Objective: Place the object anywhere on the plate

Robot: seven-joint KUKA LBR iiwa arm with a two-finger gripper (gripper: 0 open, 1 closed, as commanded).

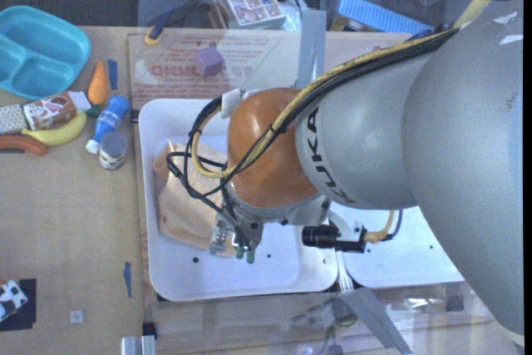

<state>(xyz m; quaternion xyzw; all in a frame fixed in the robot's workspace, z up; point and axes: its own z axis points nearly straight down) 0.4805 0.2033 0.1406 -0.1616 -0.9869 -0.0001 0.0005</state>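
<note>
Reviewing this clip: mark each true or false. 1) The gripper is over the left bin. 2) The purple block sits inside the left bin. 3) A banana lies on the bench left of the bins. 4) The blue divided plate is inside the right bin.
1) True: the gripper is down over the left bin, at the edge of a tan, bread-like object.
2) False: the purple block sits beyond the bin.
3) True: the banana lies there.
4) False: the blue divided plate sits at the bench's far left.

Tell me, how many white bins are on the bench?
2: the left bin sits beneath the arm; the right bin lies beside it, mostly covered by the arm.
</note>
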